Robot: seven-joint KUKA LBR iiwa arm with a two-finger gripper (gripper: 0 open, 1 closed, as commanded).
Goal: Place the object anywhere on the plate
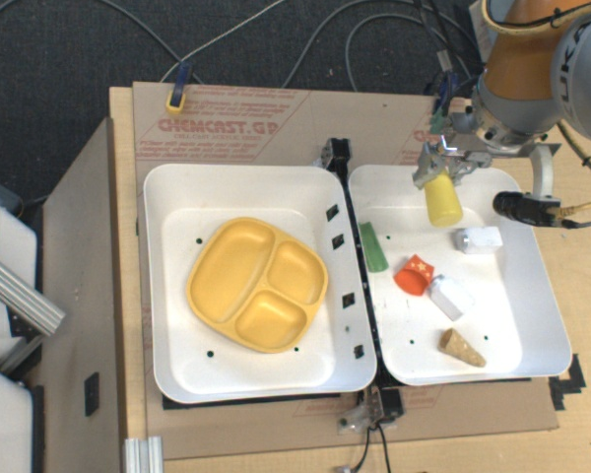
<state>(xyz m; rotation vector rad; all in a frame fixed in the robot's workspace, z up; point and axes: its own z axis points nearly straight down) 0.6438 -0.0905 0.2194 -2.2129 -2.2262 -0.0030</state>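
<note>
Directly under pincer point(439, 168): yellow cylinder point(442, 203).

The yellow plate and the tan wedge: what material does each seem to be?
The yellow plate looks like moulded plastic: even colour, soft sheen, smooth rounded dividers between three compartments. The tan wedge in the right bin looks matt and slightly rough, perhaps foam, wood or toy bread; the view cannot settle which.

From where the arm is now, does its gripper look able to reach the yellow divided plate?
Probably yes. The gripper hangs over the right bin with a yellow cylinder at its tip; nothing stands between it and the yellow divided plate, apart from the low bin walls.
</note>
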